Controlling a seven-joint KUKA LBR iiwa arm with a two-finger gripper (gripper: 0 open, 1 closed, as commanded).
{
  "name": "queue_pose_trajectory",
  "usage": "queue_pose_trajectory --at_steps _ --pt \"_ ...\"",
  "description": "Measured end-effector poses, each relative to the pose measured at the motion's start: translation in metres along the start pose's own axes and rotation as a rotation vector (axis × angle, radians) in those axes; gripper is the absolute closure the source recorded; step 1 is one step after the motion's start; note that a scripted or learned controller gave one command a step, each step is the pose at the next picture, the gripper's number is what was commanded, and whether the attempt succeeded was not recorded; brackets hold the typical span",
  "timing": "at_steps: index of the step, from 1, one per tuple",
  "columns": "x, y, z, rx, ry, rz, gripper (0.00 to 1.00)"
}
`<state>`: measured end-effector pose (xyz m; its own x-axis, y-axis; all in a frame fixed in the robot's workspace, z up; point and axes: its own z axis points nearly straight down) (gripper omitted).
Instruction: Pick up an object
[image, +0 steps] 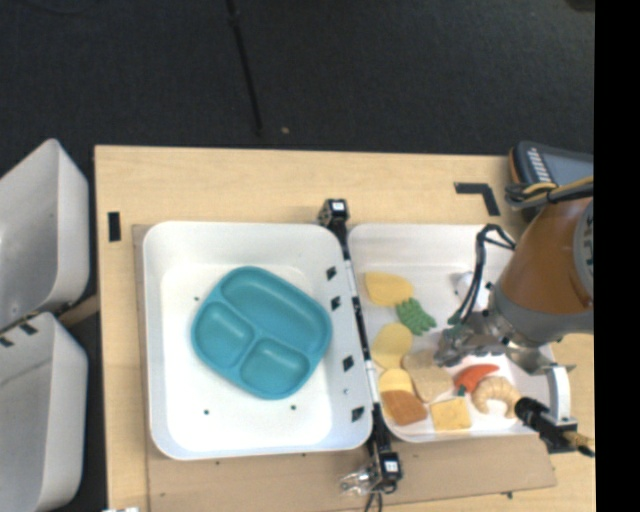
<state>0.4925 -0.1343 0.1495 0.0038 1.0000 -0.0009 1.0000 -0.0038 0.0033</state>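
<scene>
The right bin (420, 240) holds several toy foods: a yellow piece (387, 289), a green leafy piece (414, 316), a round yellow piece (391, 345), a beige slice (428, 380), a yellow-and-brown block (400, 397), a yellow cube (451, 415), a red piece (476, 375) and a tan ring-shaped piece (493, 397). My gripper (452, 348) hangs low over the middle of this bin, just above the beige slice and left of the red piece. The orange band of the arm (545, 265) rises to its right.
The left bin (160, 300) holds a blue divided plate (261, 331). A divider with black clips (350, 330) runs between the bins. White housings (35, 230) stand at the far left. A dark device (540, 170) sits at the bench's back right.
</scene>
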Motion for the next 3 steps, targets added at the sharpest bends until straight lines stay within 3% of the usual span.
queue_pose_trajectory --at_steps 1,2,3 --pt "0.056 0.063 -0.055 -0.007 0.001 -0.013 1.0" --pt "-0.02 0.018 0.01 0.009 -0.001 0.003 1.0" --pt "0.089 0.04 -0.055 -0.005 0.004 -0.017 1.0"
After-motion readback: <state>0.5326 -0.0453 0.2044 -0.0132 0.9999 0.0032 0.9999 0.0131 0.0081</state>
